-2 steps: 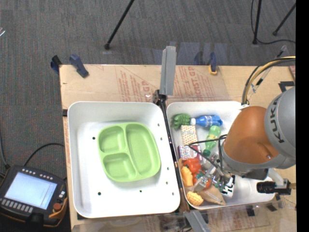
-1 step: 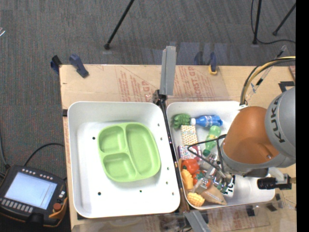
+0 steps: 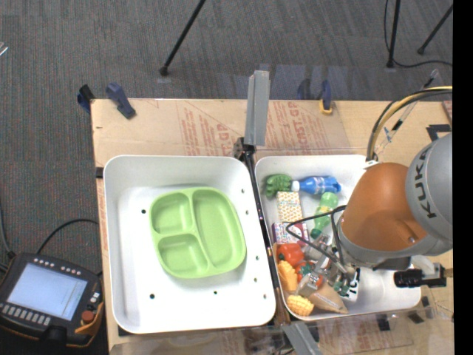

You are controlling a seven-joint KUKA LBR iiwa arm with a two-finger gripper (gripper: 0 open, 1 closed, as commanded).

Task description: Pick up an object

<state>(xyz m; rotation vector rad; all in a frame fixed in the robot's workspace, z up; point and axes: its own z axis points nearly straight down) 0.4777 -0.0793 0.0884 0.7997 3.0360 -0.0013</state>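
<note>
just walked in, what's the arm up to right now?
The KUKA arm is reaching from the right into the right bin, its gripper down among a pile of small toy items near the bin's front. Whether it has hold of anything can't be told from here. A blue bottle lies at the back. The left bin holds a green divided plate.

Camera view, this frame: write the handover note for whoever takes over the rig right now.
Gripper: low over the toy pile at the near end of the right bin; open or shut cannot be told, and nothing is seen held.
Things: right bin holds a blue bottle, a green toy, a red piece and a corn cob, among other small toys. Left bin holds a green divided plate.
Done: arm is over the pile.
Left: grasp one object and lift it.
</note>
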